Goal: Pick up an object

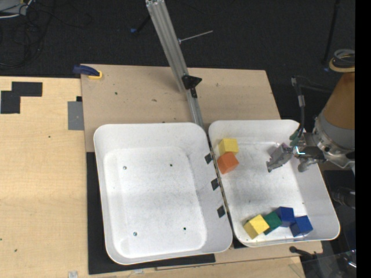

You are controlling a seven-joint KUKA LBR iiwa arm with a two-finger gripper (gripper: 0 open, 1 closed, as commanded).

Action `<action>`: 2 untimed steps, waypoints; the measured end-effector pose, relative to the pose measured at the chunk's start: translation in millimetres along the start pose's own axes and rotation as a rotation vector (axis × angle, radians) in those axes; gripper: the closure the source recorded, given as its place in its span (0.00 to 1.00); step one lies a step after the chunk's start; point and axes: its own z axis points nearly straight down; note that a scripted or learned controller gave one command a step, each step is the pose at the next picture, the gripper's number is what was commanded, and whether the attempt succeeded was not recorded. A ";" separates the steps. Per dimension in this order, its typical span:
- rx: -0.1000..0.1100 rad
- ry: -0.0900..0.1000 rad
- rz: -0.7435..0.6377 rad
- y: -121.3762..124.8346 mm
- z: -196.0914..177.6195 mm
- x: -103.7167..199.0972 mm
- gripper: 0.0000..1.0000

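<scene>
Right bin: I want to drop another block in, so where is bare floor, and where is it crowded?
The right bin has a bare patch mid-floor, bordered by the orange block above left, the claw above right and the block cluster below. Crowded: the near edge, with yellow block, green block and blue blocks bunched together.

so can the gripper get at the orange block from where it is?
Probably yes. The gripper hovers in the right bin, with bare floor between it and the orange block; only the yellow block touching it may crowd the grasp.
</scene>
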 end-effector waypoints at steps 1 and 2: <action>-0.005 -0.001 0.003 0.6 -2.3 -1.2 0.00; 0.002 0.000 0.001 -5.2 61.2 -1.5 0.00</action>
